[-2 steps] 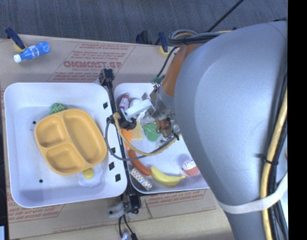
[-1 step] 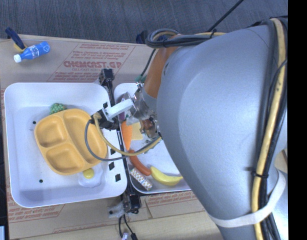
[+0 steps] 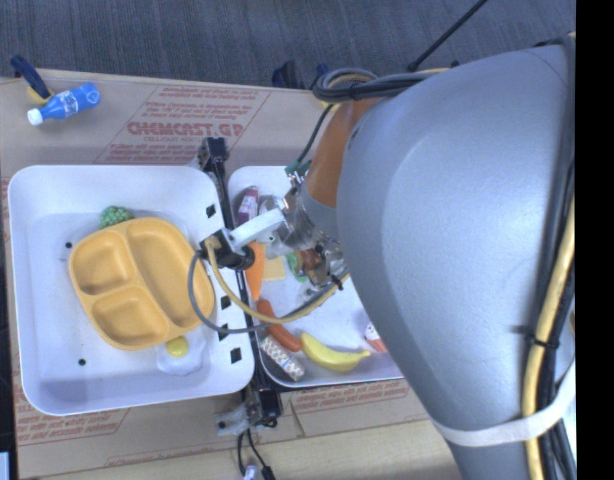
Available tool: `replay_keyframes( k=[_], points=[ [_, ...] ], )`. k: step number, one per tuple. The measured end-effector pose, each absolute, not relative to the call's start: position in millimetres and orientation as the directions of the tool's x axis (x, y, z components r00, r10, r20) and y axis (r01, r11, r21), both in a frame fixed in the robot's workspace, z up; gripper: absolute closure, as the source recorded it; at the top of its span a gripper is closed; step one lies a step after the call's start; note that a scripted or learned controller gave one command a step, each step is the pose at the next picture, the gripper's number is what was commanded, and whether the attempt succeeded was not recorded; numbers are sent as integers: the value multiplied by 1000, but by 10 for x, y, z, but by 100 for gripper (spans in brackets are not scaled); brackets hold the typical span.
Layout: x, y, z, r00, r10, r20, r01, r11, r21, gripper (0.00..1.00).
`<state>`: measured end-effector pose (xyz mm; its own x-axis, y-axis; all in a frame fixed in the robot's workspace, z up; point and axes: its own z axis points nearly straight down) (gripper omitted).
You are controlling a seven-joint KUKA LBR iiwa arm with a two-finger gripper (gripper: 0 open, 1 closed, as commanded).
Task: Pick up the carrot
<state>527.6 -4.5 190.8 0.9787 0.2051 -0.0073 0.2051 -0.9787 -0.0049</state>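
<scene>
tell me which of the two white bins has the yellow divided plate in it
The left bin holds the yellow divided plate. The right bin, under the arm, holds loose toy food instead, such as a banana and the carrot.

The arm [image 3: 467,228] has a smooth grey shell with a soft sheen; its orange band [image 3: 332,163] looks like glossy plastic; the two bins [image 3: 27,268] are smooth white plastic, slightly shiny; the yellow divided tray [image 3: 137,278] is matt plastic; the table [image 3: 187,118] top looks like brown printed cardboard, dull and flat; the banana [image 3: 332,353] and carrot [image 3: 256,271] seem smooth, plastic-like; the bottle [image 3: 67,101] is shiny blue plastic.
</scene>
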Motion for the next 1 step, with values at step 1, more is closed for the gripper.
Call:
replay_keyframes(
  k=[1],
  points=[
    [5513,64,1911,973,231,-4,231,-973,-4,0]
  ],
)
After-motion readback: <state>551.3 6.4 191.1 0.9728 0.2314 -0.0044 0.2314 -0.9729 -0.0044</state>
